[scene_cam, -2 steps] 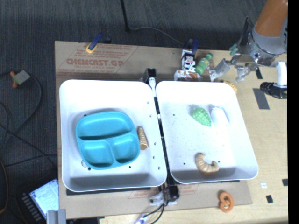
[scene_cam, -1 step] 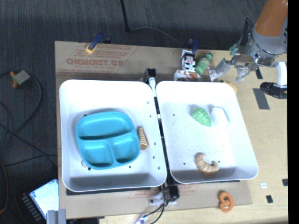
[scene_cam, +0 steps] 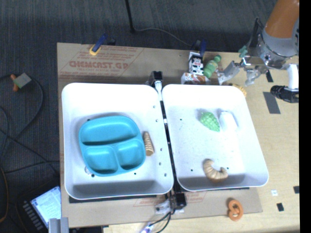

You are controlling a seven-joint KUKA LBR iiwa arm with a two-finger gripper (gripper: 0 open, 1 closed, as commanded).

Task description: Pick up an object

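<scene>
Green knobbly object (scene_cam: 210, 121) lies below-left of gripper (scene_cam: 241, 73), beside white object (scene_cam: 228, 120), hard to identify. Gripper spread, nothing between fingers, above right bin (scene_cam: 252, 144) far edge.

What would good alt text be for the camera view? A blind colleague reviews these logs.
Two white bins sit side by side on a bench: the left bin holds a blue divided tray and a small tan piece, the right bin a green lump, a white object and a curled tan toy. The gripper hangs past the right bin's far edge.
</scene>
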